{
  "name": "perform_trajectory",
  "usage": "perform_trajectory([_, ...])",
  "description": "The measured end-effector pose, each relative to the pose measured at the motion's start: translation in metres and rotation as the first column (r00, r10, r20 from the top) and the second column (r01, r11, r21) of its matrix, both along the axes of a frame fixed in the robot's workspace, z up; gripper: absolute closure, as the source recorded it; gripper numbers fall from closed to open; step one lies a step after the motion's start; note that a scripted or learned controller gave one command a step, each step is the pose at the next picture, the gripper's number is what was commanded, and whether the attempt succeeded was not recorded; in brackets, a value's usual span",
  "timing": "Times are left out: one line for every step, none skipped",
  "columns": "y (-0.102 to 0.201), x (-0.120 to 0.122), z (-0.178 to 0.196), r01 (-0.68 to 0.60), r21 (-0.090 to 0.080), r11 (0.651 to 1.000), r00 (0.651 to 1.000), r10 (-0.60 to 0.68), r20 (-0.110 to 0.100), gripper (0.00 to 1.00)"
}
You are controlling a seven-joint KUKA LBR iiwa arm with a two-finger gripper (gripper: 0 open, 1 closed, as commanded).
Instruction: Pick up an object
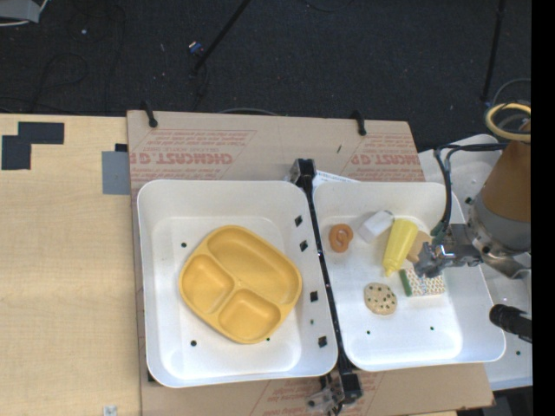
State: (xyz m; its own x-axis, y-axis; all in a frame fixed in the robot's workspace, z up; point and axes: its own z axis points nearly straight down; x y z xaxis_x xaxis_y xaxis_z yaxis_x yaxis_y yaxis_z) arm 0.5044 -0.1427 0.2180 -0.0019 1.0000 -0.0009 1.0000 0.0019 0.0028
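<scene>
The arm is low over the right bin (pixel 473 341), so this looks like the reach-and-close step of a pick, with nothing lifted yet as far as the view shows. The gripper (pixel 431 261) sits among a small cluster, and the metal parts there are too small and dark to tell whether the jaws are apart or together. Touching or just beside the jaws on the side away from the arm lies a yellow bottle (pixel 400 244), tilted, its narrow end pointing toward the near rim. Directly beneath or just nearer than the jaws is a speckled square pad (pixel 427 285) with a green strip at its edge. A cookie (pixel 380 298) lies near, a pink ring (pixel 341 237) farther off, and a pale block (pixel 376 224) beyond the bottle. The yellow tray (pixel 240 282) in the left bin (pixel 165 354) is well apart. The next move calls for a firm close on whichever item is truly between the jaws, then a straight lift; a nudge could roll the bottle.
</scene>
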Motion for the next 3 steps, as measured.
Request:
perform_trajectory([0.0, 0.0, 0.045, 0.0, 0.001, 1.0, 1.0, 0.0, -0.002, 1.0])
perform_trajectory([0.044, 0.007, 0.043, -0.003, 0.003, 1.0, 1.0, 0.003, -0.006, 1.0])
perform_trajectory([0.103, 0.008, 0.026, -0.004, 0.003, 1.0, 1.0, 0.004, -0.008, 1.0])
